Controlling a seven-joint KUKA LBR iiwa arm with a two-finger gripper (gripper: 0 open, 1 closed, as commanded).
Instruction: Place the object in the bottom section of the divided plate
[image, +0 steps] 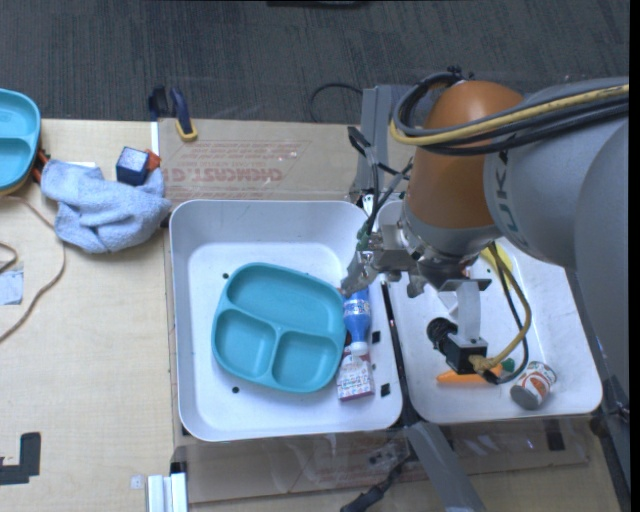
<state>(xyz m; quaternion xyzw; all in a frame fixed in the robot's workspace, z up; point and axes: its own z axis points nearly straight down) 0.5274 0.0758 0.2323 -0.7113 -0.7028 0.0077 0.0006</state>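
A teal divided plate (280, 325) lies in the left white bin (190, 300), with one large section at the far side and two smaller ones at the near side. All three sections hold nothing. A small bottle (356, 345) with a blue upper part and a white and red label lies on the bin floor against the plate's right rim. My gripper (357, 280) hangs over the left bin's right side, right at the bottle's far end. Whether it touches the bottle is hidden by the wrist.
The right bin (570, 330) holds an orange carrot-like piece (458, 378) and a small round jar (533, 385). Left of the bins a grey cloth (105, 205), a blue cube (132, 165) and another teal dish (15, 135) lie on the bench.
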